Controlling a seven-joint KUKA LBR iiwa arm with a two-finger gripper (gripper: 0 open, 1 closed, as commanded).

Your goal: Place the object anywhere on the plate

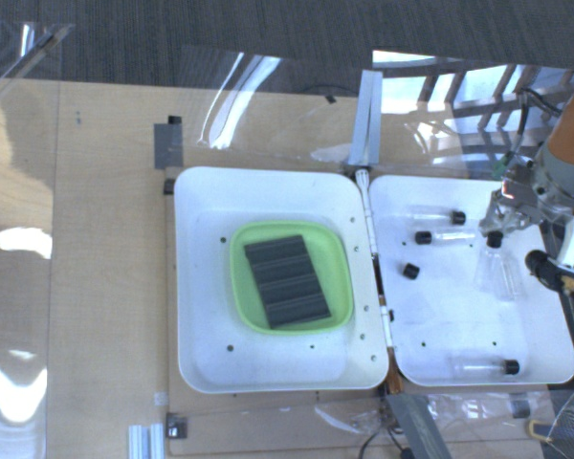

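Grey ribbed block (286, 281) sat on the green plate (244, 299): looked stiff, light; you'd grip its long sides. Jaws' state: couldn't tell.

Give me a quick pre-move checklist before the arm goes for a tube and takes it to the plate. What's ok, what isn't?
1. Plate position: the green plate sits flat in the left bin. Ok.
2. Free space on the plate: a dark ribbed block covers most of its middle, leaving rim areas free. Ok, but tight.
3. Objects to pick: clear tubes with black caps lie in the right bin, for example the front tube. Ok.
4. Gripper position: over the right bin's far right part. Ok.
5. Jaws open or shut: cannot tell.
6. Anything held: no object seen in the gripper. Cannot tell.
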